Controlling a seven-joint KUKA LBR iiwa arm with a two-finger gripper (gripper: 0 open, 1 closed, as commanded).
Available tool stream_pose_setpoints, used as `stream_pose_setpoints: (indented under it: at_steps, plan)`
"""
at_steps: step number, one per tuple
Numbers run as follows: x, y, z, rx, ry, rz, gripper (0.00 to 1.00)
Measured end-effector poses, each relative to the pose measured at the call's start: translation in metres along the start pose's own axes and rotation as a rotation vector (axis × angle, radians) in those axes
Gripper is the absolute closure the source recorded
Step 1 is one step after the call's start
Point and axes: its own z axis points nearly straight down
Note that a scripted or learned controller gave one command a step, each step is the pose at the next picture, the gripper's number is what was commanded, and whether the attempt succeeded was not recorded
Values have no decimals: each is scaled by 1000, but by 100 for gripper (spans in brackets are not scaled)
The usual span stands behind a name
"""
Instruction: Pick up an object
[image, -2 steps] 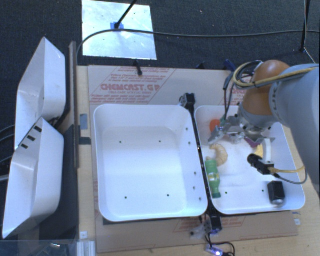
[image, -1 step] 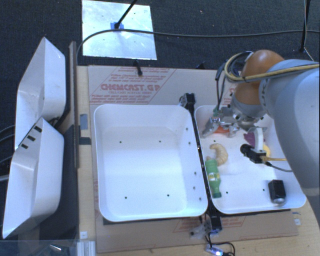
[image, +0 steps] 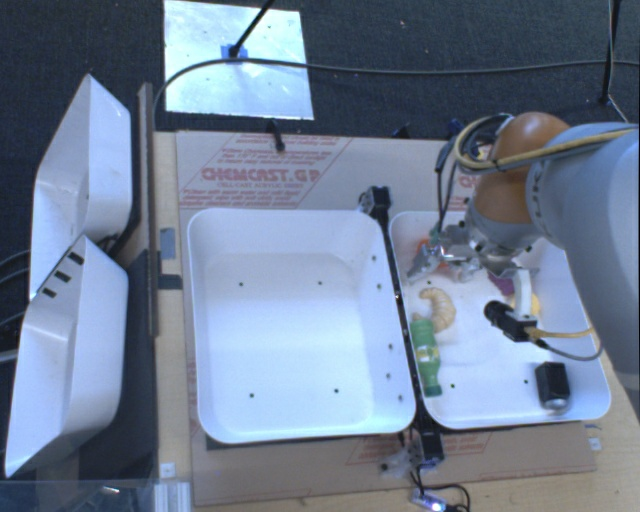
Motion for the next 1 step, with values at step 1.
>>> stream_pose_setpoints:
  at_steps: [1]
  plan:
    - [-1,8,2,-1,0,-1,0]
